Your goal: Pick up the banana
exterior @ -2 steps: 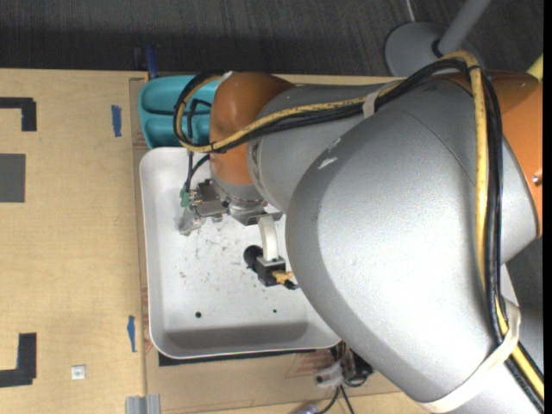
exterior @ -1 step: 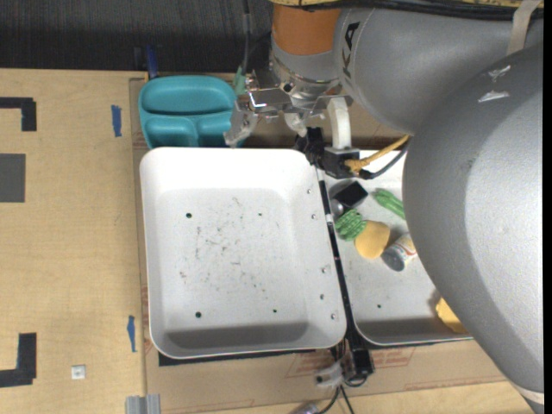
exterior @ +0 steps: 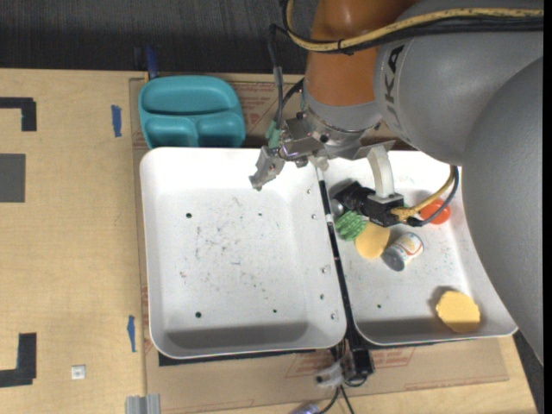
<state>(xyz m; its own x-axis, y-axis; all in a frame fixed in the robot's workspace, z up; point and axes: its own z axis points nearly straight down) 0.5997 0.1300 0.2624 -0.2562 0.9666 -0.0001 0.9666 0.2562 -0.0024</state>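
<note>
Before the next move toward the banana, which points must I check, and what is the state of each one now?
1. Target identified: cannot tell. The right bin holds two yellow candidates, a yellow lump and a yellow block.
2. Pincer above the right bin: not ok. It is over the left bin, at the far right corner.
3. Room around the yellow lump: not ok. A green piece and a grey can crowd it.
4. Room around the yellow block: ok. It lies alone.

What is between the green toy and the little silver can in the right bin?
A rounded yellow piece lies between the green toy and the silver can, close against both, in the camera view.
</note>
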